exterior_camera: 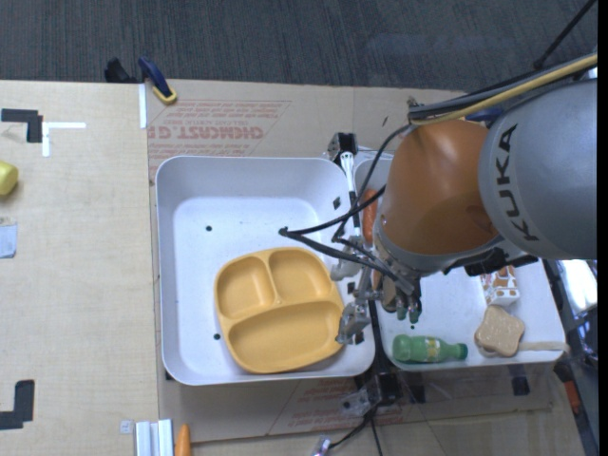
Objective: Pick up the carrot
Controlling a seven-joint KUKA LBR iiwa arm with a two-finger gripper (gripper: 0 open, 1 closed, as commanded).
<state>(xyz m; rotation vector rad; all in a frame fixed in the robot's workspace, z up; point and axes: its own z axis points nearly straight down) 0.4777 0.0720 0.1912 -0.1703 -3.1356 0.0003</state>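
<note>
Pale bench [76, 302] with a cardboard sheet carries two white bins, and the carrot [366, 218] seems to be the thin orange-red sliver against the left wall of the right bin [456, 297], near its far corner; most of it is hidden under the arm [532, 179], so the identification is a guess. The gripper [385, 297] hangs low over the shared wall between the bins, nearer the bench's front edge than the sliver, and whether it is spread or pressed together cannot be told under the cables. Nothing is seen in its hold, so I judge this the approach step, with the pick not yet made. The next move calls for shifting toward the far edge along that wall and closing across the carrot's narrow width. Room is tight: the wall lies beside the sliver on its left, so a jaw may strike the rim. The green bottle [429, 350], toast slice [500, 331] and small carton [501, 283] lie well apart near the front right corner, and the yellow divided plate [275, 312] fills the left bin [247, 164] front
</note>
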